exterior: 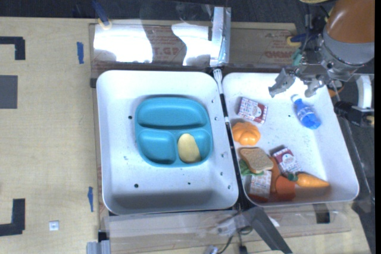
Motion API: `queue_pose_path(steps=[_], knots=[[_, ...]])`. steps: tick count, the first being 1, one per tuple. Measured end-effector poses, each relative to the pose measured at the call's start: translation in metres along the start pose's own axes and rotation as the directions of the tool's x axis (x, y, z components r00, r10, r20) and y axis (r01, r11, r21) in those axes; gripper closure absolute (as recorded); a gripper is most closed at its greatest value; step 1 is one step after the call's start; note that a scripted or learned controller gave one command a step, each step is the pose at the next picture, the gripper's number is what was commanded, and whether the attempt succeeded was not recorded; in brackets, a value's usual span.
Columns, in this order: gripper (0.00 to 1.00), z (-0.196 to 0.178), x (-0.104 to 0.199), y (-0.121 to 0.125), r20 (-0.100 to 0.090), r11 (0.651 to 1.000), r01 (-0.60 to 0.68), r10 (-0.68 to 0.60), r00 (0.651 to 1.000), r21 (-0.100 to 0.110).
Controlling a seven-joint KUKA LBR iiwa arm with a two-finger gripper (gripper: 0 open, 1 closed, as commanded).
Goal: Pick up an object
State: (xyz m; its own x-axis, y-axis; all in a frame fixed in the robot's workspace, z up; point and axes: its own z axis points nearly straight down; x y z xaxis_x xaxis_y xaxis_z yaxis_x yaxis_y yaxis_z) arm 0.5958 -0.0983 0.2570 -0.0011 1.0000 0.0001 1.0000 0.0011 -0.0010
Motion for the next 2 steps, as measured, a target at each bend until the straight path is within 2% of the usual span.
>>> queue_pose_path(steps=[1, 2], knots=[[0.0, 0.0, 0.0, 0.0, 0.0, 1.0, 0.0, 0.0, 1.0, 0.0], [0.0, 0.019, -0.062, -0.016, 0.001, 1.0, 0.013, -0.013, 1.0, 0.003]])
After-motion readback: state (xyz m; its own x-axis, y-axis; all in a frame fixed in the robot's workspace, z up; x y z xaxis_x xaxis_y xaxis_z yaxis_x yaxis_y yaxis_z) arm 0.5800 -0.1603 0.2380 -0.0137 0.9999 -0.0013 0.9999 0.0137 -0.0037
